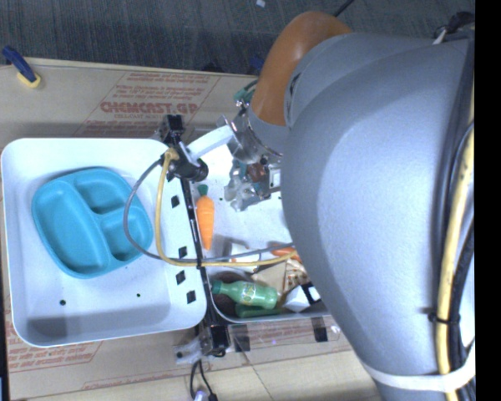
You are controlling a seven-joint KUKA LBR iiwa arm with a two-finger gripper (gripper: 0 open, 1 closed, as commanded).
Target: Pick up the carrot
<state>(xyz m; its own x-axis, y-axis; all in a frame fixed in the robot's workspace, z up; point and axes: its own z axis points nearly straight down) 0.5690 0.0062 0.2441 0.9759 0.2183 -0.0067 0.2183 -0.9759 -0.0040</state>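
The orange carrot [205, 215] lies in the right bin [234, 228], close to the divider between the two bins, its green tip pointing to the far side. My gripper [246, 192] hangs over the right bin, a little to the right of the carrot and slightly beyond it. Nothing shows between its fingers, and the carrot rests on the bin floor apart from it. The large grey arm covers most of the right bin.
A blue divided plate [83, 220] lies in the left bin [33, 307]. A green bottle [246, 296] lies at the near end of the right bin, with a tan object [294, 261] beside it under the arm. Yellow cables loop over the divider.
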